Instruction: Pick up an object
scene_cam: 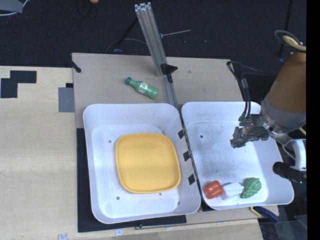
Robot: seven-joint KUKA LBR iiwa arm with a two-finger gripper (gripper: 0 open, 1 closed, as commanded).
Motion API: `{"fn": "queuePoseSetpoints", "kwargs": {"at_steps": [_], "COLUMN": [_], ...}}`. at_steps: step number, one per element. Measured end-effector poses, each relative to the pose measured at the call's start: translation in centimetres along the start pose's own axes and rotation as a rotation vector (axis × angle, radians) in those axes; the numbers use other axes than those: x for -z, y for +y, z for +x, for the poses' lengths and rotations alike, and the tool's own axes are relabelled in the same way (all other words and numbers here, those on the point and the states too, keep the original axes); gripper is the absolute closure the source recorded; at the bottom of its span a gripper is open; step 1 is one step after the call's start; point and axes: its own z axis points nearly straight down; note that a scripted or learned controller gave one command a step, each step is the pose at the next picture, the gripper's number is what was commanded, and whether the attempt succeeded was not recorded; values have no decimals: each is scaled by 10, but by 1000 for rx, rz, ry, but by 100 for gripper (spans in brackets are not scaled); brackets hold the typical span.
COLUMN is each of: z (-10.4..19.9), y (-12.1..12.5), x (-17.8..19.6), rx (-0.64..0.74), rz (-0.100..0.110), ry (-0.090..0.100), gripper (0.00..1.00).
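Two shallow white bins are set side by side on the bench (210,74). The left bin (100,134) is largely taken up by a square yellow plate (147,162), which lies flat near its middle. The right bin (220,134) is reached into from the right by the grey arm (287,96), whose orange band is seen above the wrist.

The gripper (239,139) is held over the right-hand part of that bin, above its bare floor; whether it is spread or pressed together cannot be told, since the dark tip is too small and blurred to be read. Nothing is seen gripped in it.

Three small things are grouped at the near edge of the right bin, well apart from the gripper: a green bumpy object (251,187), a white object (232,190) just beside it, and a red-orange object (214,189) touching the white one. A green bottle (142,87) is laid on its side on the bench behind the left bin.
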Motion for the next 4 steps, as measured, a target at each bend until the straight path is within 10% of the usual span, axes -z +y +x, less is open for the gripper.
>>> {"fn": "queuePoseSetpoints", "kwargs": {"at_steps": [4], "z": [174], "y": [87], "x": [-29], "rx": [0], "rz": [1], "ry": [0], "gripper": [100]}}
